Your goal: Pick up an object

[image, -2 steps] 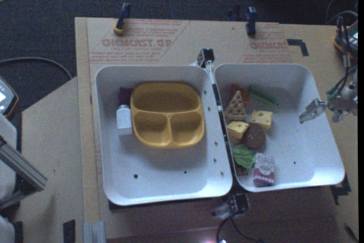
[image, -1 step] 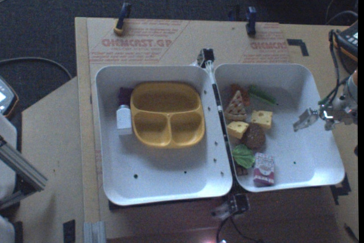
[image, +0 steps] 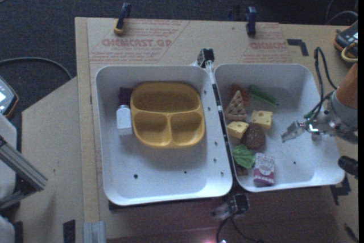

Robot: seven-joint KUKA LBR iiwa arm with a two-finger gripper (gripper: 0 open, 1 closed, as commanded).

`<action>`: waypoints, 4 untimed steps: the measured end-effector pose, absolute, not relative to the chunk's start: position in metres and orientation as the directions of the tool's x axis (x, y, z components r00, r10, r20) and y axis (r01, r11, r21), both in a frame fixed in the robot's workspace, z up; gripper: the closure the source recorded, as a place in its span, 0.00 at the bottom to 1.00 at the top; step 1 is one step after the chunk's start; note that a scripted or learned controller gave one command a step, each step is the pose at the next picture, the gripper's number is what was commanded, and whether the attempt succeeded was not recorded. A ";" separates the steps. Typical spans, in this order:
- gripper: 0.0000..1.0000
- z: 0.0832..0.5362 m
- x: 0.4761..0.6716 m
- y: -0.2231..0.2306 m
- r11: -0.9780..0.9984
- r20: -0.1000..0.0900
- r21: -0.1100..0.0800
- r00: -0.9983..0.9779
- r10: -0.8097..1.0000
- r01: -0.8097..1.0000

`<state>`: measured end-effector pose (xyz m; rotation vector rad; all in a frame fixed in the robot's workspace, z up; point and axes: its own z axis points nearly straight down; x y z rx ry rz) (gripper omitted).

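Observation:
My gripper hangs over the right bin, right of the toy food, its two fingers spread apart with nothing between them. The food lies along the bin's left side: a sandwich wedge, a green bean pod, two yellow cheese cubes, a dark brown patty, a green leaf and a small pink carton. The nearest piece, the upper cheese cube, sits a short way left of the fingertips.
The left bin holds a yellow divided plate, with a small white bottle and a dark object beside it at the plate's left. Blue clamps grip the board's far edge. The arm enters from the right edge.

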<state>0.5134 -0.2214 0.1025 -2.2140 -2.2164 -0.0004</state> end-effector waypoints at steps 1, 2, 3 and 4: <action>0.00 0.084 0.515 -0.217 0.004 0.010 -0.004 -0.004 1.000 1.000; 1.00 0.095 0.515 -0.219 0.002 0.003 0.000 -0.002 1.000 1.000; 1.00 0.139 0.511 -0.219 0.000 -0.003 0.005 0.000 1.000 1.000; 1.00 0.201 0.506 -0.221 0.001 -0.004 0.008 -0.001 1.000 1.000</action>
